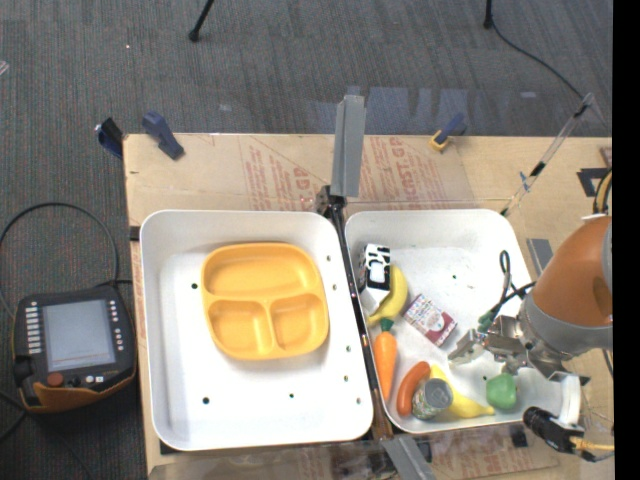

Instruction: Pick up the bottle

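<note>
Gripper (481, 346) is seen low over the right bin (470, 230), near its right wall; how far it is opened cannot be told, and nothing is seen held in it. Nearest, along that bin's front wall, four things are counted: one red sausage-shaped piece (411, 387), one tin can (433, 398), one yellow piece (466, 405) and one green piece (503, 391), just below the gripper. Farther in, one carrot (386, 361), one pink carton (430, 319) and one banana (392, 298) are seen. What appears to be the bottle (375, 265), black and white, is lying against the bin's left wall, touching the banana. One yellow plate (266, 299) with three compartments is set in the left bin (170, 368). Both bins are carried by the desk (240, 173).
</note>
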Controlling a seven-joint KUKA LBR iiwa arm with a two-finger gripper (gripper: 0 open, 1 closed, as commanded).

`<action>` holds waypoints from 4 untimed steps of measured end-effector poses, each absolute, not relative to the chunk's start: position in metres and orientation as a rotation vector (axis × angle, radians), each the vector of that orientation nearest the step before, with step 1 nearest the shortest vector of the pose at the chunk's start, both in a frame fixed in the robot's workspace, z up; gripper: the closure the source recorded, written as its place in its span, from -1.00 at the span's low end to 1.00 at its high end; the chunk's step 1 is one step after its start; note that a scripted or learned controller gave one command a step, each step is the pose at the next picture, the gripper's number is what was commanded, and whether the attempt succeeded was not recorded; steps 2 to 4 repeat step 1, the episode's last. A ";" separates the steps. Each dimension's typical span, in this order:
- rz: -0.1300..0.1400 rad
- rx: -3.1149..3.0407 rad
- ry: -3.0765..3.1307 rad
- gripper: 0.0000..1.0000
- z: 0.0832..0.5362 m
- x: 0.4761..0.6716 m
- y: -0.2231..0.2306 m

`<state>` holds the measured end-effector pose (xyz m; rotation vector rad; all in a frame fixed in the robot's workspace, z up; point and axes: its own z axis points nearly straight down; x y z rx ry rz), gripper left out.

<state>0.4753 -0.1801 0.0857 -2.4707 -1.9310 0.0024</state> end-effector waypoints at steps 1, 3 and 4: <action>0.002 -2.572 -1.796 -1.00 0.086 0.475 -0.177; 0.002 -2.572 -1.796 -1.00 0.086 0.475 -0.177; 0.002 -2.572 -1.796 -1.00 0.086 0.475 -0.177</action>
